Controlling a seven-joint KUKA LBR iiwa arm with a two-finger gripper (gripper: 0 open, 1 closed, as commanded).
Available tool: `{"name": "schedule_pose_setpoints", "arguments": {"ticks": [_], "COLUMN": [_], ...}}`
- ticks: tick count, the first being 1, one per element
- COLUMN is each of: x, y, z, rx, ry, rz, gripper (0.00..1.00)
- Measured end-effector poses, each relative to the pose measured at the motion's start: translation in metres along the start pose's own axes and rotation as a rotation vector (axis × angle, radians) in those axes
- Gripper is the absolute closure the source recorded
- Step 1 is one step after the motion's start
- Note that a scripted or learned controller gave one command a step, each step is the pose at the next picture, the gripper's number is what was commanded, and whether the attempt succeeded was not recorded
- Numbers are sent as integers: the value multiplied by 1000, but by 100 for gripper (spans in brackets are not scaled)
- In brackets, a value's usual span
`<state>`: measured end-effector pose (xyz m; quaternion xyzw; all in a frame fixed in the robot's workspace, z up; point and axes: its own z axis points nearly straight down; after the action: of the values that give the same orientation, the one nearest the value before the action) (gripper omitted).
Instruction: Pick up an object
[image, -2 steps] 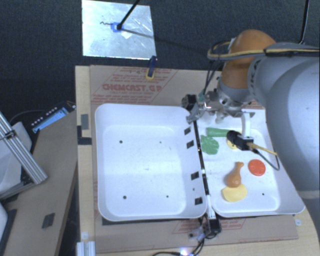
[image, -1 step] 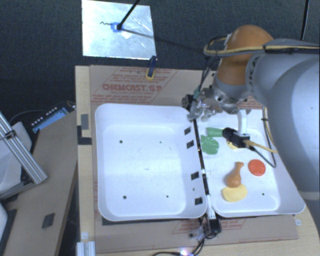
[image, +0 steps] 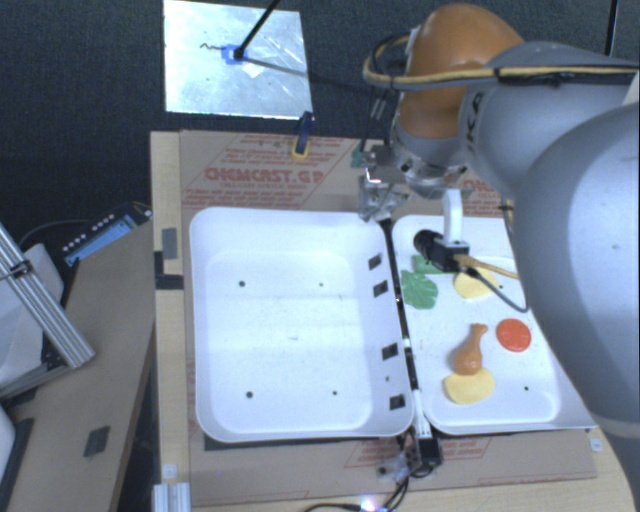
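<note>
Two white bins sit side by side.
Gripper hangs over the divider, nothing in its claw, open or closed I cannot tell; toys sit right of it, so it may grab air.

Both white bins look like smooth, faintly glossy plastic; cardboard base reads matt; foil sheet gleams, crinkled.
</note>
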<state>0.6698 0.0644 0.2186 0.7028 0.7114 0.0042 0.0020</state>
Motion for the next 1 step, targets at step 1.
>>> {"name": "schedule_pose_setpoints", "arguments": {"ticks": [1], "x": [-2], "y": [-11], "z": [-80], "rx": [-1], "ry": [-1], "rz": [6], "gripper": [100]}}
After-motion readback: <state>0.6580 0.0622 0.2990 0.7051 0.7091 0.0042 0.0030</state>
